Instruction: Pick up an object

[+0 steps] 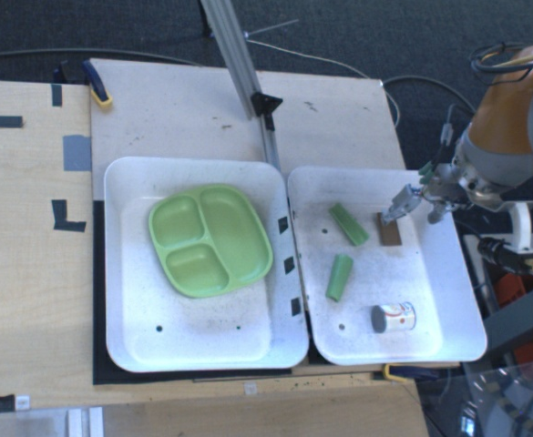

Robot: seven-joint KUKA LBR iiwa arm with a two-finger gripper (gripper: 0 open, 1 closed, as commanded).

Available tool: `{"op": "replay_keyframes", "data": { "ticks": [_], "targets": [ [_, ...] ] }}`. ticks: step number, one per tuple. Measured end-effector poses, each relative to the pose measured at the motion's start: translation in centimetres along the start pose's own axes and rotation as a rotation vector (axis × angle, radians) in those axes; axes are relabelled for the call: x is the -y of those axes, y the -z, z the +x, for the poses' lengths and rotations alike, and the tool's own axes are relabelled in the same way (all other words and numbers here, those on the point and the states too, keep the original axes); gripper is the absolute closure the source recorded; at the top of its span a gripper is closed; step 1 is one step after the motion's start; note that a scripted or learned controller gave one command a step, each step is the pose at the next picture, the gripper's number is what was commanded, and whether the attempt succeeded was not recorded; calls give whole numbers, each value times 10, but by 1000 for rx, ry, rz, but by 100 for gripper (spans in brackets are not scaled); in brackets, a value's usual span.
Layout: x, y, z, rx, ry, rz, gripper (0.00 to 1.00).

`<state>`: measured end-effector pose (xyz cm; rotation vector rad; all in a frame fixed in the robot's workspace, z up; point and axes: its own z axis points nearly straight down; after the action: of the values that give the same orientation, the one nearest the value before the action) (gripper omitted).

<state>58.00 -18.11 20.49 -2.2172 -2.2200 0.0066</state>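
My gripper (418,209) hangs over the right bin's (448,335) far right side, open, with nothing between its fingers. A small brown block (390,231) lies just below and left of its left fingertip. Further left are two green blocks, one (348,224) slanted near the bin's middle and one (339,277) below it. A small white can with red marks (394,317) lies on its side toward the front of this bin.
A green divided plate (210,239) lies in the left bin (129,335). A grey metal pole (234,44) slants in from the top down to the gap between the bins. Cables run along the bench's right side.
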Motion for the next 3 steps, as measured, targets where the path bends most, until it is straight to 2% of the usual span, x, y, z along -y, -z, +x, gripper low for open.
{"op": "replay_keyframes", "data": {
  "ticks": [1,2,3],
  "targets": [
    [-2,-44,-1,0,0,1,0],
    [4,-107,-5,-1,-1,3,0],
    [2,-93,-4,-1,1,-3,100]
  ]
}}
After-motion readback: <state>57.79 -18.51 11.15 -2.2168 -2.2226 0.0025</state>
